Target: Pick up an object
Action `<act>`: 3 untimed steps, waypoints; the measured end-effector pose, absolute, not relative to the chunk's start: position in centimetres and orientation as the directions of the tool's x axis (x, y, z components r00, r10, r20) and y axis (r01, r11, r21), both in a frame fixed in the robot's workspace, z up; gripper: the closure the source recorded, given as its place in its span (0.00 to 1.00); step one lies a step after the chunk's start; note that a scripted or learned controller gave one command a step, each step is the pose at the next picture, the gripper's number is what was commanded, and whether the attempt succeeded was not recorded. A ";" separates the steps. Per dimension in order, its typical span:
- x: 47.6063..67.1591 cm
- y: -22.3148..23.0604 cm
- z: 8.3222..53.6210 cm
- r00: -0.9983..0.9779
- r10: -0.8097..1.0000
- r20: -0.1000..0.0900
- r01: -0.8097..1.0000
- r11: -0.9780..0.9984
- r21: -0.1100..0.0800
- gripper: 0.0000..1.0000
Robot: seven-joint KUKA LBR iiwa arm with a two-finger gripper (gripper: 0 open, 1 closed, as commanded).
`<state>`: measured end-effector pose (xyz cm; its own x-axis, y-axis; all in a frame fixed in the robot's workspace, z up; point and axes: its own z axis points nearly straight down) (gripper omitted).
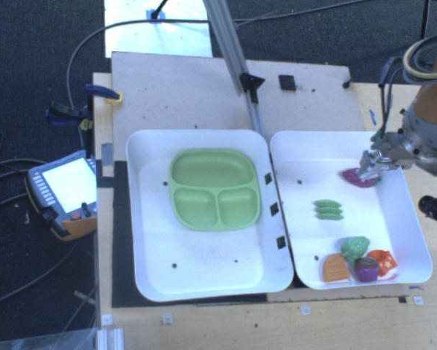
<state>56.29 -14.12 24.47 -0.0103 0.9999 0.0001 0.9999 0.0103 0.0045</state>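
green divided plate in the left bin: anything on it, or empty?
Empty. The green divided plate lies flat in the left bin, and all three of its compartments show bare green. The toy food is all in the right bin.

Arm (430, 115) cropped at right edge — magenta object (357, 179) (partly gripper-covered) unidentifiable

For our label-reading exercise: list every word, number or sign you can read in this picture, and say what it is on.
No text can be read.
The handheld pendant left of the bench has a lit screen, too washed out to read.
The green divided plate, the white bins and the toy foods bear no lettering.
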 end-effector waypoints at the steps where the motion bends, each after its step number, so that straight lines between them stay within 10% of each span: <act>1: 58.3 -9.4 25.2 -0.011 1.000 0.001 1.000 0.011 0.005 1.00; 3: 62.2 1.8 24.2 -0.011 1.000 0.001 1.000 0.011 0.003 1.00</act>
<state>62.19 1.83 24.22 -0.0110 0.9999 0.0014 0.9999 0.0110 0.0032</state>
